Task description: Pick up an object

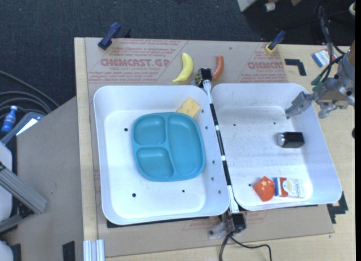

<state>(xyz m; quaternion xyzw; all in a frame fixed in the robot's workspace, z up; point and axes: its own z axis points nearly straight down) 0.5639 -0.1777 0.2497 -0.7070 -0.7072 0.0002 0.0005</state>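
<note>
Jaws (309, 107) spread, hanging over the right bin (248, 102) near its far right corner, pinching nothing. Below them, small black block (290, 139); nearer, red-and-white packet (281, 187).

A blue divided plate (168, 145) is lying in the left bin (113, 198), a yellow block (189, 107) touching its far edge. In the right bin (321, 164) a dark object (290, 139) is sitting beneath the gripper (310, 106) (jaws spread, nothing between them), with a red toy (264, 188) near the front.
</note>
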